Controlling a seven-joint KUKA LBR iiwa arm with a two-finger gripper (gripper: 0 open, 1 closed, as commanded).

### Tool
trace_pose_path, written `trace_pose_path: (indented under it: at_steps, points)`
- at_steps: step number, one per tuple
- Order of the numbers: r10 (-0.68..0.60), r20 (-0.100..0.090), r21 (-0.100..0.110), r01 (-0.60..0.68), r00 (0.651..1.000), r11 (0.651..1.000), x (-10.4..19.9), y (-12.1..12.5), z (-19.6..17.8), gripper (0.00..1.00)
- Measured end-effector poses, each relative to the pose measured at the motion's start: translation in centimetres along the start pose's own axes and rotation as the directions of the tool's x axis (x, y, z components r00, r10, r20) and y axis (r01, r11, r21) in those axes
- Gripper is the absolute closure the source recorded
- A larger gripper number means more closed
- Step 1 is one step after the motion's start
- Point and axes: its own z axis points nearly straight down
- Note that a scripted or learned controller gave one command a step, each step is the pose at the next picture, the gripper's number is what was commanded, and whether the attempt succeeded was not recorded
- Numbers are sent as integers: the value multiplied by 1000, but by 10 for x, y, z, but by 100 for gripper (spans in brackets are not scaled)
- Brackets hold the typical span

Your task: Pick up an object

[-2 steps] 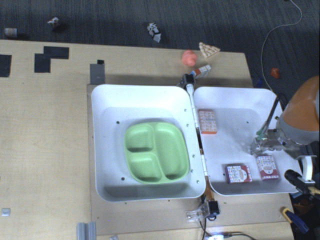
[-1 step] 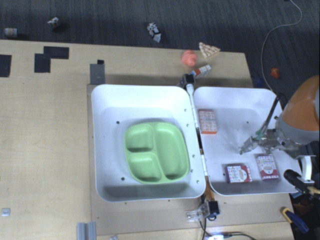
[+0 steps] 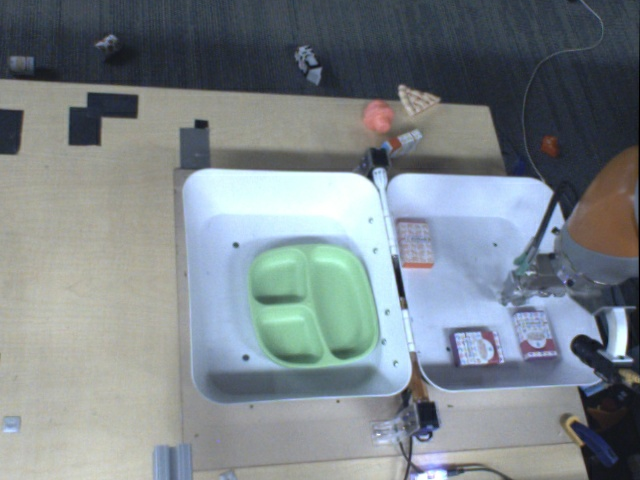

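Three small printed boxes lie in the right bin (image 3: 470,203). One box (image 3: 414,243) with an orange end rests near the bin's left wall. A red-and-white box (image 3: 474,346) sits near the front wall, and another box (image 3: 534,333) lies just to its right. My gripper (image 3: 522,286) hangs low over the right side of this bin, just above and behind the rightmost box and apart from it. Nothing is seen held in it. The grey arm with its orange band (image 3: 610,218) comes in from the right edge.
The left bin (image 3: 215,268) holds a green divided plate (image 3: 312,303). Behind the bins on the bench lie a pink ball (image 3: 378,116), a wedge-shaped toy (image 3: 417,99) and a small tube (image 3: 400,144). A cable (image 3: 548,218) crosses the right bin's far corner.
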Motion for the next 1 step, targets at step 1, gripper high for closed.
trace_pose_path:
  at_steps: [1]
  points:
    - [-1, 0, 1, 1, 1000, 1000, -18, 75, -80, 100]
